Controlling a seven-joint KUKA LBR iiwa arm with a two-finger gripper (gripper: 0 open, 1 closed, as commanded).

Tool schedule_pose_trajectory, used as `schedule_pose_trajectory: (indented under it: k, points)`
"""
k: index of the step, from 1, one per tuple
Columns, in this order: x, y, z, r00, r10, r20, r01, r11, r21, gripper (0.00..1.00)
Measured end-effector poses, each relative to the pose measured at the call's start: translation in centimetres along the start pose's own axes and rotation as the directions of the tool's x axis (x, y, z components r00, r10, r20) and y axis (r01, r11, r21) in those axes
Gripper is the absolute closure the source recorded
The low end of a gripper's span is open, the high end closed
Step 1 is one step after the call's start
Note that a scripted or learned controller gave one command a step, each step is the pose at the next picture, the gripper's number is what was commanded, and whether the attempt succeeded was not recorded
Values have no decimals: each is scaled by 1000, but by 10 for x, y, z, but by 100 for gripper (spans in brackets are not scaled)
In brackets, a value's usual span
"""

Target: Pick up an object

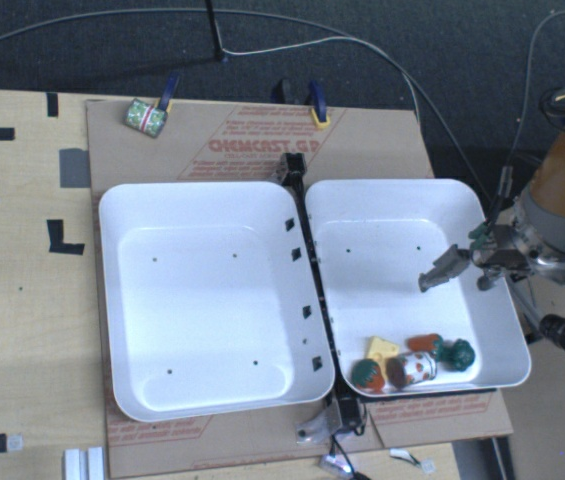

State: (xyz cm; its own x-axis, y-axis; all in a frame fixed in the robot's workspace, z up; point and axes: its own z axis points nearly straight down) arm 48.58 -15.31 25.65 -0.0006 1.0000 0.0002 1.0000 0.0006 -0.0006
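Arm [560,183] has an orange band above a grey wrist section, with a thin dark cable running alongside. Hand [459,268] is dark grey metal with two slim fingers, one long finger [440,272] clearly visible, plus a small green fitting near the base. Blurry; screws and markings unreadable.

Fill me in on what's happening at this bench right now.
A grey arm reaches in from the right, its gripper hanging over the right bin with nothing visible between its fingers. Its job is to pick up an object. A cluster of small toys sits along that bin's near edge, in front of the gripper and untouched. The left bin lies beside it.
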Motion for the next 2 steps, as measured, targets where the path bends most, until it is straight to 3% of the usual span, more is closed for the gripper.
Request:
schedule_pose_trajectory:
  k: [1,2]
  points:
    - [-65,16,55,1000,4,-1,-4,1000,4,0]
    - [-40,26,174,1000,-1,-1,1,1000,3,0]
